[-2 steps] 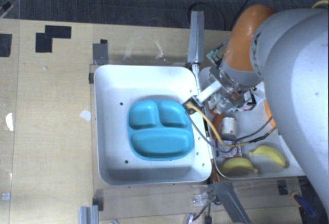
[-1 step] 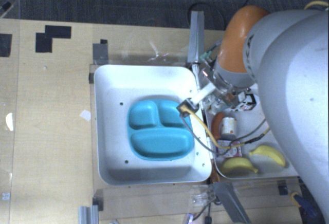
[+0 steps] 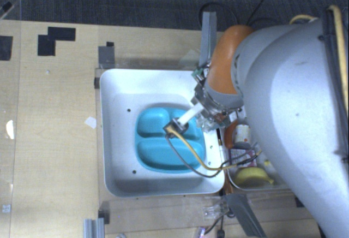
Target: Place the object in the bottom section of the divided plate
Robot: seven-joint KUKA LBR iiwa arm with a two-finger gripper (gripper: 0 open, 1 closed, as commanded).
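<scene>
A blue divided plate point(image 3: 161, 154) lies in the middle of the left white bin point(image 3: 117, 122). It has a small section at the upper left, another at the right, and a wide section at the bottom. My gripper point(image 3: 210, 118) hangs over the plate's right edge, near the wall between the two bins. The wrist and its orange band point(image 3: 223, 62) cover most of it. I see nothing on the plate's visible sections.
The right bin point(image 3: 232, 179) is mostly hidden under the arm. In it lie a yellow banana-shaped thing point(image 3: 254, 177) and an orange and white item point(image 3: 239, 133). The bench point(image 3: 49, 133) is bare wood to the left of the bins.
</scene>
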